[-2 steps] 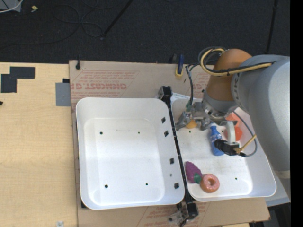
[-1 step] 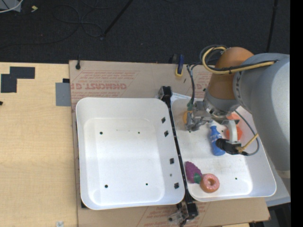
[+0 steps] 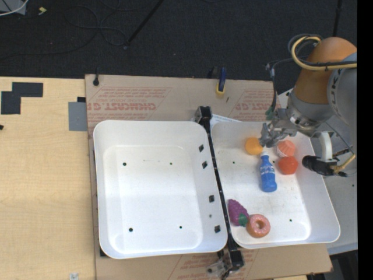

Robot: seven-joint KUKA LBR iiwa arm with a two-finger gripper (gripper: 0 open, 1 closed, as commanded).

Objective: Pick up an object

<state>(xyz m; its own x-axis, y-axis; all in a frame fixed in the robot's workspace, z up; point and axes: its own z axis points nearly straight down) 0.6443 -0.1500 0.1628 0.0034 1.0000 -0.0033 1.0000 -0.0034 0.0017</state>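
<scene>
Looking down, we see the claw (image 3: 271, 134) low in the right bin (image 3: 315, 223), but we cannot tell how it is set. An orange ball (image 3: 253, 146) sits just left of it, very close. Below it stands a blue bottle (image 3: 267, 174). A red tomato (image 3: 288, 165) and a pale orange thing (image 3: 286, 149) lie to its right. Purple grapes (image 3: 236, 210) and a pink donut (image 3: 258, 226) rest far below. The left bin (image 3: 108, 191) is well apart.
</scene>
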